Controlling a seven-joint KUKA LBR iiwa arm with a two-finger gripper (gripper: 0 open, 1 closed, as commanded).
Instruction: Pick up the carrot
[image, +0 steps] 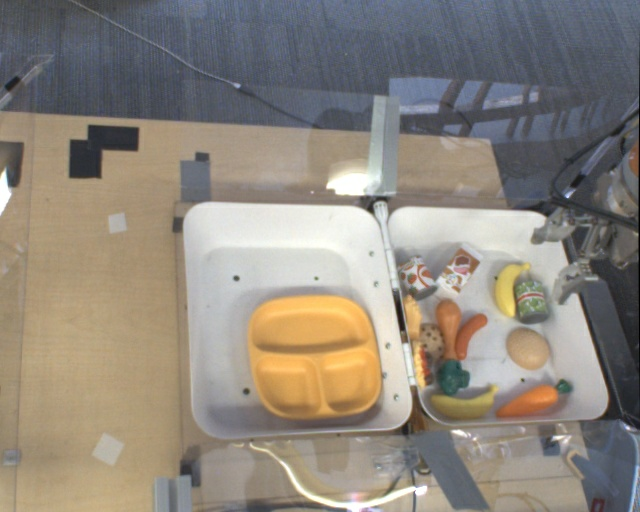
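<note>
The carrot (528, 401) lies in the right bin's near corner, long axis crosswise, leaf end rightward, well below the pincer (572, 258), which hangs open and empty.

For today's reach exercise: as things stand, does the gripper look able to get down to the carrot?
Probably yes. The carrot lies uncovered near the right bin's front edge, with a banana at its tip. The gripper hangs over the same bin's right rim.

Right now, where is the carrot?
The carrot lies in the right bin, at its near right corner, just right of a banana and below the egg.
</note>
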